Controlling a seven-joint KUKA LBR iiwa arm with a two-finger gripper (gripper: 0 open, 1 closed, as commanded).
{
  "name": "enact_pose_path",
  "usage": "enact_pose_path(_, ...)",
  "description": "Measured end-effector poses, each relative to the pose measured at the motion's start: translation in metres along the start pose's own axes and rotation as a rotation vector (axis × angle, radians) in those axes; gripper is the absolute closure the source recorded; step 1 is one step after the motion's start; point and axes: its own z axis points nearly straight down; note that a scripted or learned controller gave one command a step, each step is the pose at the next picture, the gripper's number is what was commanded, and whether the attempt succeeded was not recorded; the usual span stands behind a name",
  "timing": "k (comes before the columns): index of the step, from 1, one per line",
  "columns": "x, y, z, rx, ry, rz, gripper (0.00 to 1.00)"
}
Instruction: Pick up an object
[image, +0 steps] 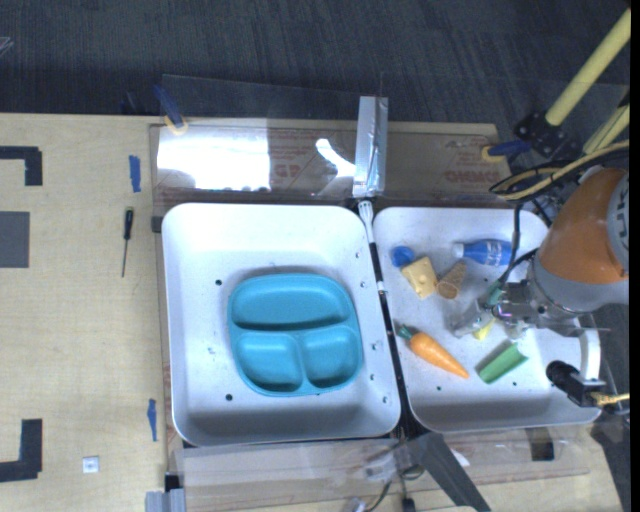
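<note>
Gripper (490, 312) low in right bin (440, 395), finger state: can't tell. Carrot (439, 355) near-left of it, green block (500, 362) just near. Blue tray (295, 333) sits in left bin (190, 300).

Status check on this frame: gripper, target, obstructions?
Gripper low in right bin, among the clutter. Nothing visibly held. Carrot and green block lie close by. Blue tray sits in left bin.
</note>
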Motion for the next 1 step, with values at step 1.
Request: enact_pose_path(1, -0.0127, 0.0565, 0.0043, -0.007, -0.002, -0.129, 0.0)
